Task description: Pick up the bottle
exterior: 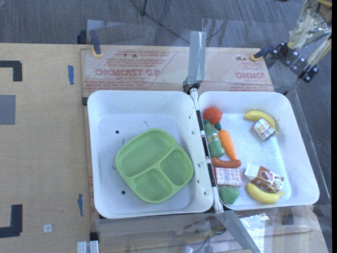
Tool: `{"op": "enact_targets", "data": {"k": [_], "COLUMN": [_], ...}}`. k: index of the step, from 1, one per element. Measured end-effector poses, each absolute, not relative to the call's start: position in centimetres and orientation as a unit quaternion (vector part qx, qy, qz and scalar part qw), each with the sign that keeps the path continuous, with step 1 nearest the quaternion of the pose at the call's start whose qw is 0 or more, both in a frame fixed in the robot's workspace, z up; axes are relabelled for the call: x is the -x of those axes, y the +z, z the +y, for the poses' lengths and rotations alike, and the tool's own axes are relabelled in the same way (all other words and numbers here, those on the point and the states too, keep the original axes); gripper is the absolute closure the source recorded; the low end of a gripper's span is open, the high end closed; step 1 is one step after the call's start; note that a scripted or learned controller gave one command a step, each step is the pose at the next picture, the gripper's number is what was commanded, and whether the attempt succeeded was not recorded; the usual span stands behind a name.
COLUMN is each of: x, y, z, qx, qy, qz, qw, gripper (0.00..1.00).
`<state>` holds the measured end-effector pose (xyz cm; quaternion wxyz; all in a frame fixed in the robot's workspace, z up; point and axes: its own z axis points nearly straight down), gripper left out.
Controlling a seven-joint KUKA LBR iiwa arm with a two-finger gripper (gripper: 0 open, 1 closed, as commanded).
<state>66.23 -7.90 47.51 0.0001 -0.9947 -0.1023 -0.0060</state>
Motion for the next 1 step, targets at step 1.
{"op": "enact_targets", "data": {"k": [1], "x": [-66.28], "y": [48.5], "z": [-7.93], "qx": [0.995], "qy": [-0.0069], "qz": [-0.102], "qw": [0.0], "gripper": [1.0]}}
